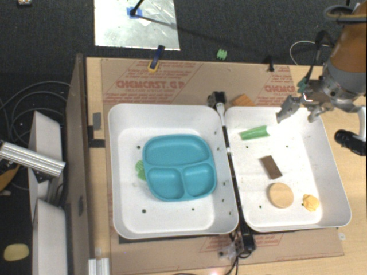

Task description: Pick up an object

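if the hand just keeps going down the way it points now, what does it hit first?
Probably bare floor of the right bin near its far right corner. The hand hangs above that spot; the green piece lies off to the left. Depth is unclear.

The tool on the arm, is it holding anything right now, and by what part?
Nothing is held: the tool hangs open above the right bin.

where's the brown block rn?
The brown block lies mid right bin, just above the round wooden disc, below the green piece.
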Tool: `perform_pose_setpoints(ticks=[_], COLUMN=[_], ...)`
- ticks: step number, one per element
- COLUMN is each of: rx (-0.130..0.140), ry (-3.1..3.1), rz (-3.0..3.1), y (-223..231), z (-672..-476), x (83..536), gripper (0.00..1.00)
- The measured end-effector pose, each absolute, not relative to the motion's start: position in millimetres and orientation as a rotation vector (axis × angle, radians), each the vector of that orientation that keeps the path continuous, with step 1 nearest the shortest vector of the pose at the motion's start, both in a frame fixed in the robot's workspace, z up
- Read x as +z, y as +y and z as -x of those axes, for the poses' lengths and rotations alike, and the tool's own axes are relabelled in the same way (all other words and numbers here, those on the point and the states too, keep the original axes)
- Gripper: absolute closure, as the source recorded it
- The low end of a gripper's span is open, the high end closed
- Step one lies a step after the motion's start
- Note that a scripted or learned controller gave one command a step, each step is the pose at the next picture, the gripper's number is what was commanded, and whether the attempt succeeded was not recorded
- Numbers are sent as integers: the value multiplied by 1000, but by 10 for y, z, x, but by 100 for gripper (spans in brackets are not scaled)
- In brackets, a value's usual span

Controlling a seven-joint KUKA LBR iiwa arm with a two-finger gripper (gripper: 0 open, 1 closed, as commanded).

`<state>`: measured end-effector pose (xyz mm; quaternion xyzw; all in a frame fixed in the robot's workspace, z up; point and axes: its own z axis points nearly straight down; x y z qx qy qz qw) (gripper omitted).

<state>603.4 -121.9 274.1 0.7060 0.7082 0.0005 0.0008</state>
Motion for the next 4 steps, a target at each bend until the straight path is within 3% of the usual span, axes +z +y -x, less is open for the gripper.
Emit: perform_pose_setpoints(ticks=[1,2,3,4], rx=[-13,-2,4,13], ry=[2230,2224,2222,2230], rz=[-2231,-2222,-2217,-2205], y=[-1274,-1327,-1327,-627], z=[-5713,-5734,-5750,-5763], x=[1186,823,952,1904], gripper=[0,0,100,100])
